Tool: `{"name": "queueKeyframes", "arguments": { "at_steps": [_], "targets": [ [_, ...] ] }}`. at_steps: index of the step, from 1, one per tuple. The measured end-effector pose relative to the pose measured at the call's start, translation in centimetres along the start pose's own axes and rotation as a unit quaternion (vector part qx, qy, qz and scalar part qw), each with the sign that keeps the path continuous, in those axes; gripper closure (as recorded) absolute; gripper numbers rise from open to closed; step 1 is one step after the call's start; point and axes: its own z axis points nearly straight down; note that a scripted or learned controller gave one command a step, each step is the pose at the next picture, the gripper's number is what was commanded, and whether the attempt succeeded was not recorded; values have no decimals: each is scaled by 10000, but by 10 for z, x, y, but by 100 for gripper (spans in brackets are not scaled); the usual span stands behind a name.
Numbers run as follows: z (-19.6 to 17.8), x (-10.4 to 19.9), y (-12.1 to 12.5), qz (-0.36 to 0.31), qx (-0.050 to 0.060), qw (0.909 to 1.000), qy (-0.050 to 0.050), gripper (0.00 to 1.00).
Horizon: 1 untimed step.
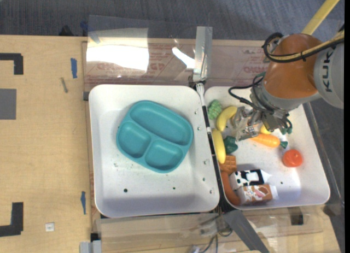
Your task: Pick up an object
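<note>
Nearest the viewer, at the front edge of the right bin (320, 183), a small carton (252, 186) printed in black, white and brown lies on its side. Just behind it, against the bin's left wall, sits a brown-orange item (228, 163), with a dark green piece (231, 146) above it. Two bananas occupy the left margin: one (219, 146) lying lengthwise along the wall, the other (226, 117) curved toward the back, touching a pale green object (214, 107). An orange carrot (268, 140) lies near the centre, and a round orange-red fruit (292, 158) rests apart toward the right.

The claw (249, 126), below the arm's orange band (290, 66), is lowered into this bin between the curved banana and the carrot. Whether its fingers stand apart or together cannot be told from here, and nothing is visibly held.

The left bin (109, 186) carries a teal divided plate (155, 135). Both bins rest on the desk (38, 137).
</note>
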Motion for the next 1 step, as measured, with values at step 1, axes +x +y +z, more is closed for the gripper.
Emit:
{"name": "queueKeyframes", "arguments": {
  "at_steps": [1],
  "targets": [
    [-164, -19, 36, 692, -6, 9976, 29, 100]
  ]
}}
